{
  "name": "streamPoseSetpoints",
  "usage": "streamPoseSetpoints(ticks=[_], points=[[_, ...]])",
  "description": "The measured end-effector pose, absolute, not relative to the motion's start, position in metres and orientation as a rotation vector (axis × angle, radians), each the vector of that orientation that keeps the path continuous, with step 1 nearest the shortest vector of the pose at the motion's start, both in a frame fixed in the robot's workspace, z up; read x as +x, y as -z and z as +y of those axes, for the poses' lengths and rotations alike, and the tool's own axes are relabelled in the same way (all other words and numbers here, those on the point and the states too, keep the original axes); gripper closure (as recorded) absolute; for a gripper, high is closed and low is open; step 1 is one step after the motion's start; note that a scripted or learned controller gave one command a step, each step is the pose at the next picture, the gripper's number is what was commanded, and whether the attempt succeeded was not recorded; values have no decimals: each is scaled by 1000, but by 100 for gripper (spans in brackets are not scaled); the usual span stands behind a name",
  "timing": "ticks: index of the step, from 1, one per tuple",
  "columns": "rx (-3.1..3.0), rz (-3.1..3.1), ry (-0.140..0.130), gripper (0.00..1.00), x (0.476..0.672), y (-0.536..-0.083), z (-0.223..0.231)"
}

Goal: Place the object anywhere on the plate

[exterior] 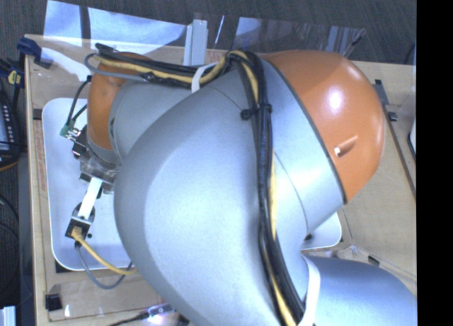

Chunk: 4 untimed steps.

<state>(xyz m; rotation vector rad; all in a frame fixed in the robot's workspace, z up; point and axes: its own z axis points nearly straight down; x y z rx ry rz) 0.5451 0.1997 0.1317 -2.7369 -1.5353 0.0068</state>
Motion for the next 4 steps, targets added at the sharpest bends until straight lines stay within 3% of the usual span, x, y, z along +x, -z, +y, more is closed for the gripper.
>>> streamPoseSetpoints(ticks=[1,2,3,4], points=[[-2387,-2037,-2,100,523,-231,182],[-2270,-2167,-5,100,575,-189,166],[-2252,-2185,-5,100,625,-156,186],[-1733,-2619,2,100,621,-258,219]])
